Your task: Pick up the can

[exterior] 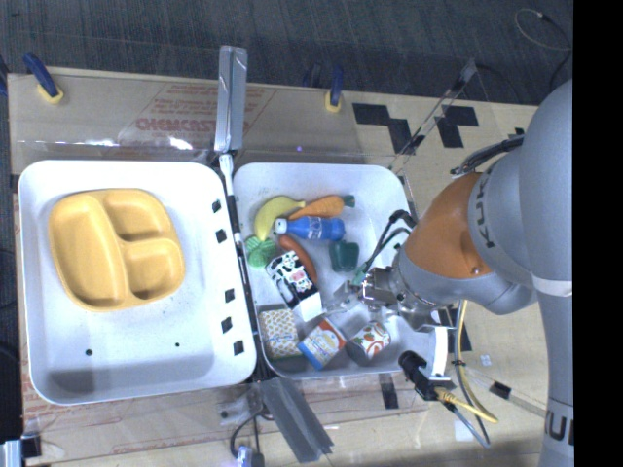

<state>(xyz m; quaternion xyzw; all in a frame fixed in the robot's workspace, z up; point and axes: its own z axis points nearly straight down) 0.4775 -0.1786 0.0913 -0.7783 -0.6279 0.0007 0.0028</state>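
Can (369, 341) in right bin (380, 181), just below claw (362, 293).

Yellow tray (115, 246) in a white bin (39, 290); yellow banana (273, 210), orange carrot (321, 206), blue bottle (316, 229), black-and-white carton (293, 276), red-and-white can (370, 341), orange-banded grey arm (467, 236).

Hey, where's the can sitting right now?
The can lies in the right bin, at its near edge, right of the small carton and just below the gripper.
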